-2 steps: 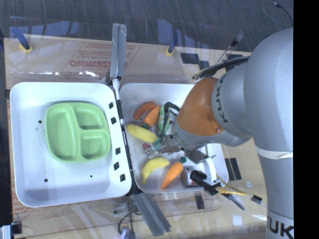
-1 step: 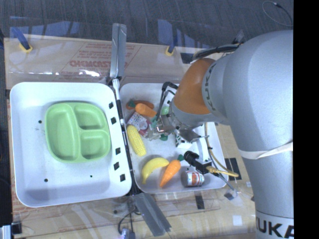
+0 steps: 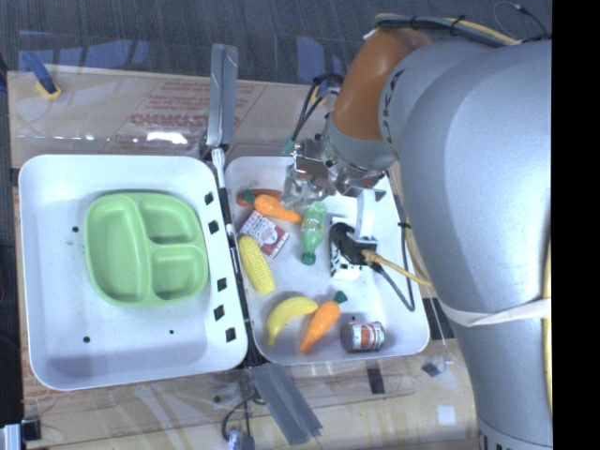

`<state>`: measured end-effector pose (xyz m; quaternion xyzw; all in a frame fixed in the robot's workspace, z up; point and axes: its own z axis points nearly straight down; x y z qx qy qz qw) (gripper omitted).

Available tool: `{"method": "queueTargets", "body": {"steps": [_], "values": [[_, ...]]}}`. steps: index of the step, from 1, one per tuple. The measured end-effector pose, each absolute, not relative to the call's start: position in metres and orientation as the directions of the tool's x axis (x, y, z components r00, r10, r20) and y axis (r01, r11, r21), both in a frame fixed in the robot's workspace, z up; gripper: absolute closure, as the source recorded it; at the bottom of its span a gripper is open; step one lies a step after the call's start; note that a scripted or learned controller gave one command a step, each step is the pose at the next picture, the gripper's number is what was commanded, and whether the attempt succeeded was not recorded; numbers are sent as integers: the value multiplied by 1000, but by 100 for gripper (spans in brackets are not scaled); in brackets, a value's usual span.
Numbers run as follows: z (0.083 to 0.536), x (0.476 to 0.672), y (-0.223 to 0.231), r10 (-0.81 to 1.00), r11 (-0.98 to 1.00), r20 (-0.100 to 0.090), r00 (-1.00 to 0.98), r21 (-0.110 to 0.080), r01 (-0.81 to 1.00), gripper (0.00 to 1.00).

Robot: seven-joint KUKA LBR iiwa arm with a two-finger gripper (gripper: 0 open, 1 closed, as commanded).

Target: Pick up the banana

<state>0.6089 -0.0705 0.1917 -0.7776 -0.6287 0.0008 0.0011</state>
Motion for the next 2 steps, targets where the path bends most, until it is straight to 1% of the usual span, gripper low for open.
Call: {"method": "queueTargets", "body": {"steps": [1,2], "values": [[191,609,-70,978,-209,0,209,-4,978,0],[97,574,-98,992,-124,0,124,-5,992,0]]}}
